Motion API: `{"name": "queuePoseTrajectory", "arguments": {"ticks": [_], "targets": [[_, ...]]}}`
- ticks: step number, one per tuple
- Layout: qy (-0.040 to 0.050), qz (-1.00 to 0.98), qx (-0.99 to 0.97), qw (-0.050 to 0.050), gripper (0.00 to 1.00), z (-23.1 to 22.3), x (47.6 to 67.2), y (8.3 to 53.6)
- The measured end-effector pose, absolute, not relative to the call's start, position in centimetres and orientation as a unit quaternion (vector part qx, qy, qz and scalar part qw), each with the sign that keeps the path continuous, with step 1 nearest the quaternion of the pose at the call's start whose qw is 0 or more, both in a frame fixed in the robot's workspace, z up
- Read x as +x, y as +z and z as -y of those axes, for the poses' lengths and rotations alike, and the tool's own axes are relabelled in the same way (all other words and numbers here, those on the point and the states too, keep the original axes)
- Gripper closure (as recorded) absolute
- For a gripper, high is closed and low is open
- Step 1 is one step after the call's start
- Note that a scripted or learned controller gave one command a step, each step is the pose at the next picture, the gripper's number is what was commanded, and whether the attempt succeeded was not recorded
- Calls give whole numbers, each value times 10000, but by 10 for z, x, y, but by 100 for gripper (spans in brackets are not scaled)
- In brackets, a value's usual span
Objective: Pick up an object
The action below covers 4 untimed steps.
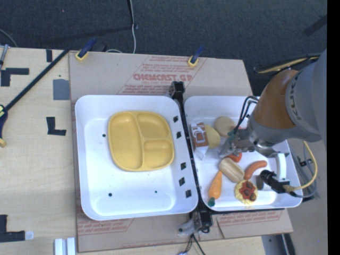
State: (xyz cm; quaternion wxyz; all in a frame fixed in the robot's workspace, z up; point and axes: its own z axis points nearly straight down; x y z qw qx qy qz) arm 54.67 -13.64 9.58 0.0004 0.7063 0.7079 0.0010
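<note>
**Gripper lowered among toy food in the right bin**

The right bin [212, 104] was taken as landmark. The gripper [232, 149] was seen low at its middle, among the toy food; whether it was spread or pressed together could not be told. Nothing was seen held.

Just below the gripper a bread roll [231, 169] lay, with a carrot [215, 185] toward the bin's near edge and a sausage [255, 167] and pizza slice [246, 190] toward its right corner. A small brown packet [199, 135] lay by the left wall, a pale yellow fruit [213, 136] beside it.

The pieces were judged light, stiff and smooth, likely to slip; the roll would best be taken across its short width.

In the left bin [90, 158] a yellow divided plate [141, 140] rested. "CHEMCAST GP" was read in red on the board [159, 78] behind the bins. The packet's print was too small to read.
</note>
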Motion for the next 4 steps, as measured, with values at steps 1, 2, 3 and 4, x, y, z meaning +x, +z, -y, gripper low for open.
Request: {"name": "queuePoseTrajectory", "arguments": {"ticks": [1, 2, 3, 4], "targets": [[31, -7093, 7049, 25, 100, 92, 534, 216], [5, -7098, 7044, -9, 100, 43, 550, 223], [-5, -7095, 7047, -13, 100, -5, 583, 201], [-17, -7063, 7079, -5, 100, 37, 577, 201]]}}
